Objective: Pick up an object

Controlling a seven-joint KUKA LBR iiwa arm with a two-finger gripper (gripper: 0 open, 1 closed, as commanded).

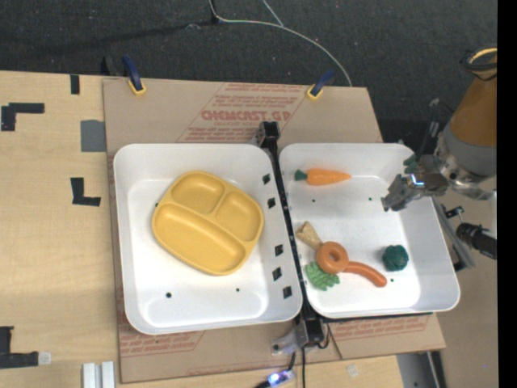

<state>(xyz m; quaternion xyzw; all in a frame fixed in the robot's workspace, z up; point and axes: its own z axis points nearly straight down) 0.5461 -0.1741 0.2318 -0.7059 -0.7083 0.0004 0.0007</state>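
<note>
White plastic makes the two shallow bins that sit side by side on a brown cardboard sheet on the wooden surface. The left bin carries a yellow divided plate, which lies near its middle, a little toward the far edge. The right bin carries several small things. An orange carrot lies near the far left corner of this bin, with its green end toward the divider. Near the left wall, at the front half, a beige piece rests, and just beside it an orange ring lies. A curved orange sausage-like piece goes from the ring toward the right, and a green leafy piece lies at the front left corner, touching the ring. A dark green round object sits near the right wall, apart from the others.

The grey and orange arm comes in from the right edge. Its pincer hangs over the far right part of the right bin, well apart from the carrot and above the dark green object. Nothing is between its fingers; if they are spread or pressed together I cannot tell.
</note>
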